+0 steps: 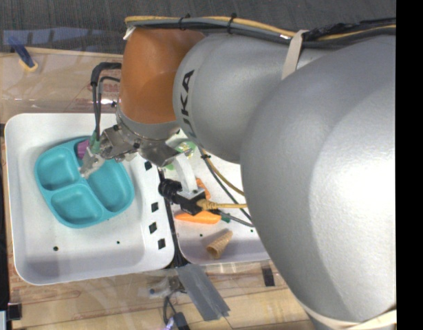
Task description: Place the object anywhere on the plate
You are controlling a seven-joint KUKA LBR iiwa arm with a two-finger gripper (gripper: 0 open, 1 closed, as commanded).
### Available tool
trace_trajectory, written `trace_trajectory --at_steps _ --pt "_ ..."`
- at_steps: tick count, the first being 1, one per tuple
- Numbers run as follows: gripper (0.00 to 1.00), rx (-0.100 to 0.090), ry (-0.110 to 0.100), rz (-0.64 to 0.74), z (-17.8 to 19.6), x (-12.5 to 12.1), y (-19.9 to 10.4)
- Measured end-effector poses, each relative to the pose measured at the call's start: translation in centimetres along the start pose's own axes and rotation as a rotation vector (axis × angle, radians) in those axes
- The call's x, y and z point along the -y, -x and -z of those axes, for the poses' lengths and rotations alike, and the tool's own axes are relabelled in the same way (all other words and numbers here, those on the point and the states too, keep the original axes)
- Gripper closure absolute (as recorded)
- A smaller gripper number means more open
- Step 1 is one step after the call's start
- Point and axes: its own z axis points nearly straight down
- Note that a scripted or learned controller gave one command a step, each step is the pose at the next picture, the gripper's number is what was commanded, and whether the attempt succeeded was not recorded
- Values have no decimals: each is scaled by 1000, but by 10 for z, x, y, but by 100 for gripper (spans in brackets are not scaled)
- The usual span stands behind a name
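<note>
Plate: a teal plastic plate with three compartments (84,184) is seen lying in the left shallow white bin (32,253).
Gripper: the two-finger gripper (94,153) is placed over the plate's upper right rim.
Jaws: whether apart or together cannot be told.
Object: a small purple item (81,148) is glimpsed just beside the gripper at the plate's top edge; whether it is held cannot be told.
Other items: an orange carrot-shaped piece (197,218) and a tan cone (219,241) are kept in the right bin (197,256).
Progress: placement is judged near but unconfirmed; release and withdrawal are judged outstanding.

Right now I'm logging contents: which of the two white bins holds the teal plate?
The left bin holds the teal plate. The right bin, mostly under the arm, shows an orange piece and a tan cone instead.
</note>
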Motion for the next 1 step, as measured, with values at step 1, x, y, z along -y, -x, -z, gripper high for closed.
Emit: trace_trajectory --at_steps 1 --pt "0 1 5 232 76 59 -19"
